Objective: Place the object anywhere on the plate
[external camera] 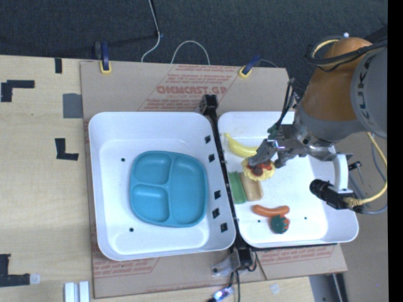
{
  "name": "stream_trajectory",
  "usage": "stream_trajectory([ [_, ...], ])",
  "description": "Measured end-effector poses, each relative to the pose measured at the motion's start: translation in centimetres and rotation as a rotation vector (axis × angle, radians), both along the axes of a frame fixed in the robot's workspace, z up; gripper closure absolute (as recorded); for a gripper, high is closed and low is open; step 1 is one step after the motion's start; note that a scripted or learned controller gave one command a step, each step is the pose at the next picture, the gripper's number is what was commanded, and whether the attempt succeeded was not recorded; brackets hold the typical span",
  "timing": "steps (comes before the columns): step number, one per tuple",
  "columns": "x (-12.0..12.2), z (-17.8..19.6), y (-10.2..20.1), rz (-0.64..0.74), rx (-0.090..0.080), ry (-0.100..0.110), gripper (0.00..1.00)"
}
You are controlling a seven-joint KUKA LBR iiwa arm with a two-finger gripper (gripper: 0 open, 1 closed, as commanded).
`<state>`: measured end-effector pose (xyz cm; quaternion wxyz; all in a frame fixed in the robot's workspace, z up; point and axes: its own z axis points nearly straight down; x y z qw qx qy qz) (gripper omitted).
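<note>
The arm reached in from the right w/ its gripper (263, 162) low over the right bin (327, 231), right at the small heap of toy food near that bin's left wall. Whether it was apart or clamped on anything couldn't be told; the wrist body hid that part, and a small red-and-yellow item (259, 168) sat directly under the tip, touching or nearly so. That item was prob. the object being gone for, since the gripper sat on it and not on the others.

The rest of the right bin: a banana (239, 146) just above the tip, a green piece (237, 186) and a tan piece (252, 189) side by side below it, a carrot (271, 210) lying flat nearer the front, and a strawberry-like piece (280, 224) just beside the carrot.

The blue plate (169, 189), w/ three compartments, lay flat in the middle of the left bin (107, 231), well apart from the gripper; nothing lay on it, so placing was not yet done.

Writing: the cardboard sheet (189, 87) under both bins carried red print reading approx. "CHEMCAST GP", repeated along its edges. Letters on the arm's grey shell were partly cut off, prob. "KUKA". The desk (38, 187) had black tape marks, no text.
</note>
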<state>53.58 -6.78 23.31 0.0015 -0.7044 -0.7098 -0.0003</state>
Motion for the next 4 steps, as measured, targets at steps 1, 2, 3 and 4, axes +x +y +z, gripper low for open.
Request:
stream_trajectory([
  [1, -0.6, -0.2, 5.0, -0.001, -0.001, 0.001, 1.0],
  [2, -0.6, -1.4, 10.2, -0.001, -0.002, 0.002, 1.0],
  [3, -0.3, -1.8, 15.0, -0.001, -0.001, 0.001, 1.0],
  [4, 1.5, 0.1, 18.8, -0.002, -0.001, -0.002, 1.0],
])
